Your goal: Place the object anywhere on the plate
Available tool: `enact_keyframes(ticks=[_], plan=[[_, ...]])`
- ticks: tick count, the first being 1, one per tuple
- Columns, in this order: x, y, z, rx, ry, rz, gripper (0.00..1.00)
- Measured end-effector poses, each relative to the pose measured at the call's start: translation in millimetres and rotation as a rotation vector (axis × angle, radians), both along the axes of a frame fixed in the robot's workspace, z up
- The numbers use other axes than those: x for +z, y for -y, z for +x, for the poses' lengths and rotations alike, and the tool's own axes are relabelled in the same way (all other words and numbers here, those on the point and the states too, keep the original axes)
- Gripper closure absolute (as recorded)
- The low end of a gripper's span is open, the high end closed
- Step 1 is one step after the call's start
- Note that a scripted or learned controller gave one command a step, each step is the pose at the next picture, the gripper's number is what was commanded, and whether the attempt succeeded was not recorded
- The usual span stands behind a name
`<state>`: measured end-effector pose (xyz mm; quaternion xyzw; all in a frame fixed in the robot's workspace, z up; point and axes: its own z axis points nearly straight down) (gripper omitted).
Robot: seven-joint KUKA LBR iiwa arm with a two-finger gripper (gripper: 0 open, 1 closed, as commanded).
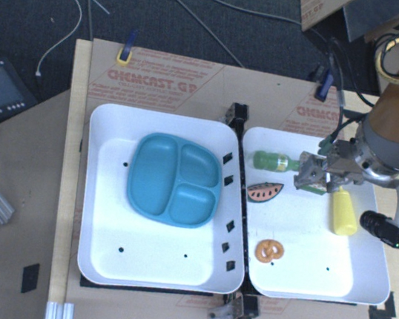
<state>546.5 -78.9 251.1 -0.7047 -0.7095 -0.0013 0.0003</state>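
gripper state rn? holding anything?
Gripper: cannot be told. It sits in the right bin beside the green bottle; no object is seen between its fingers.

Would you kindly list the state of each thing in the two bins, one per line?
Blue plate: in left bin, nothing on it.
Green bottle: lying on its side, right bin.
Watermelon slice: flat, right bin.
Pretzel: flat, right bin.
Yellow object: lying down, right bin.
Gripper: low beside the green bottle.
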Motion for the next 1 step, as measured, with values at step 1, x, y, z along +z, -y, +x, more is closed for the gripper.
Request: enact_keyframes(ticks=[1], plan=[[4.1,-59.5,7.0,0.001,0.0,0.0,1.0]])
